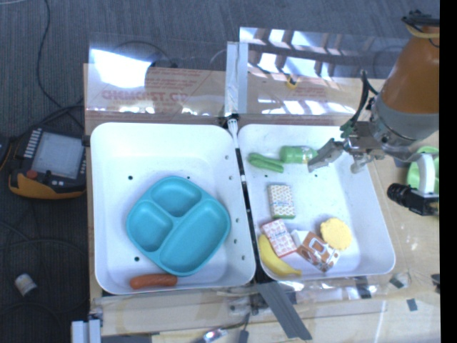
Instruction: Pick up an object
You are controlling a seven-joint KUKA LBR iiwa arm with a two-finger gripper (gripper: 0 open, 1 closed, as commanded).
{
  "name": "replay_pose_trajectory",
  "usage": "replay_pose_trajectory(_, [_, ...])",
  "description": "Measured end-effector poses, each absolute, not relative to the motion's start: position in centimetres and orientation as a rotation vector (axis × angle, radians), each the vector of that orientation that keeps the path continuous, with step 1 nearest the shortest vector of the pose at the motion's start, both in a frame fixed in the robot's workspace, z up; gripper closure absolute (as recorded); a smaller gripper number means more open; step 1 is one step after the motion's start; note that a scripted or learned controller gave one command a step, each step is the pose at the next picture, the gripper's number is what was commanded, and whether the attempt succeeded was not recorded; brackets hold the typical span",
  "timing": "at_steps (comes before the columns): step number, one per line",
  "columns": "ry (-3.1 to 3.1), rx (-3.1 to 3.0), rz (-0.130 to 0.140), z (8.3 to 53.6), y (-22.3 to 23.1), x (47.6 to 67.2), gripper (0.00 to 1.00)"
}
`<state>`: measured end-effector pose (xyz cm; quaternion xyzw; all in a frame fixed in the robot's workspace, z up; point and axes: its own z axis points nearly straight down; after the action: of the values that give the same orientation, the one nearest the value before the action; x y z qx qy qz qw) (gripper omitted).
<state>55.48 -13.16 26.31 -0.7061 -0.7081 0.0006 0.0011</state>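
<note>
My gripper (335, 163) hovers over the back right part of the right bin (371, 213), its two fingers spread open with nothing between them. One finger (320, 158) points toward a green bottle (296, 153) lying just to its left. A green bean-like piece (265, 163) lies beside the bottle. Nearer the front lie a small patterned box (282, 200), a red and white packet (278, 236), a banana (275, 261), an orange and white carton (318, 251) and a yellow round item (335, 233).
The left bin (114, 156) holds a blue divided plate (178, 224) and an orange-red sausage (153, 281) at its front wall. A handheld controller (46, 164) lies on the floor at left. A green and white item (423, 171) sits on the bench at right.
</note>
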Motion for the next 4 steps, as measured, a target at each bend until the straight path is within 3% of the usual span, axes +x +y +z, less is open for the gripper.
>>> replay_pose_trajectory(1, [-2.241,-2.197,0.004,14.6,-11.3,56.1,0.0])
replay_pose_trajectory(2, [-2.381,-2.064,-0.005,9.0,-10.0,56.2,0.0])
replay_pose_trajectory(3, [-2.296,-2.14,0.002,18.3,-8.5,48.9,0.0])
replay_pose_trajectory(4, [-2.376,-2.064,-0.004,12.9,-18.8,48.6,0.0])
